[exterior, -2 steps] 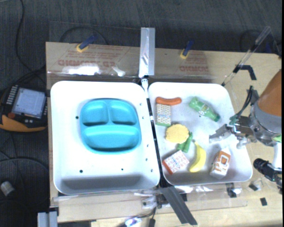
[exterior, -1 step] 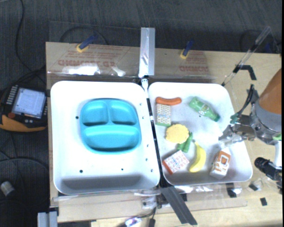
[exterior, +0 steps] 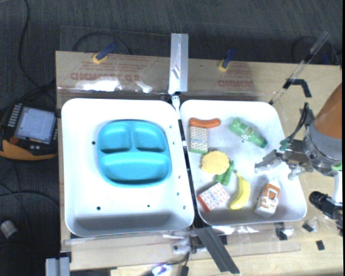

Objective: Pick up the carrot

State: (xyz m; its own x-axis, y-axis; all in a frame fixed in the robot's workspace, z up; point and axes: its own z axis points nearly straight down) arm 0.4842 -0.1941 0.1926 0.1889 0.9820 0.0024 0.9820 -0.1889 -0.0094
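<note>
- Carrot position first: the small orange, sausage-shaped toy carrot (exterior: 204, 122) lies in the far-left corner of the right-hand shallow white bin (exterior: 276, 117), close to the divider between the two bins and just above a small checkered food packet (exterior: 198, 138).
- Its long axis runs roughly left to right across the view, nearly parallel to the bin's far wall.
- The grey two-finger gripper (exterior: 276, 161) sits over the right side of the same bin, near its right wall, with nothing between its fingers (whether they are spread or closed I cannot tell from this angle).
- From the gripper, the carrot lies away to the left and toward the far wall, well apart, with a green toy bottle (exterior: 246, 131) between them along that diagonal.
- My judgement: the arm needs to travel across the bin and close across the carrot's short width.
</note>
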